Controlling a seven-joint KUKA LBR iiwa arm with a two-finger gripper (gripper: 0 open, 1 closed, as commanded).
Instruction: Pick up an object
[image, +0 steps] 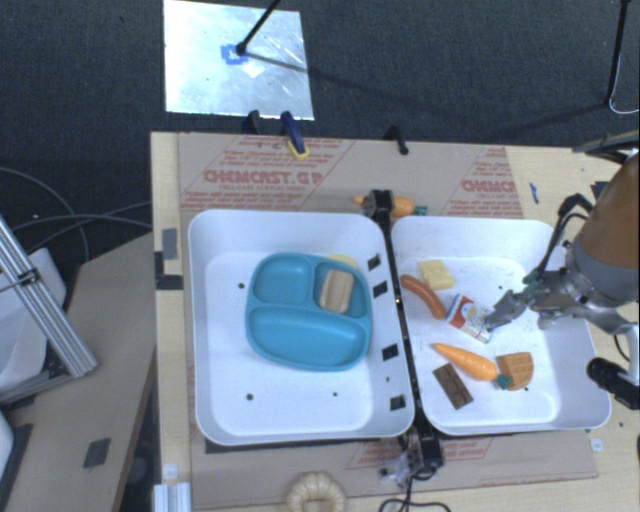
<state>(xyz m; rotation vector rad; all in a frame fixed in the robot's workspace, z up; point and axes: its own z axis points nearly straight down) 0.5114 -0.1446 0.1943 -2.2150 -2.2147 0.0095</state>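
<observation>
Landmark: you read every place from the blue divided plate (305, 325), smooth plastic, lying in the left bin (215, 330).
Carrot: the orange carrot (465, 361) lies in the right bin (570, 400), right of the plate; its long axis runs left to right, slightly downhill, thin tip toward the plate.
Carton: a small red-and-white carton (466, 315) sits right of the plate, just above the carrot.
Gripper: you see the gripper (497, 316) at the carton's right edge; whether it is open or grips anything, you cannot tell.
Sausage: a reddish, rounded sausage (423, 296) slants between plate and carton.
Others: pale cheese block (436, 274), brown bar (452, 385), tan wedge (515, 369).
</observation>
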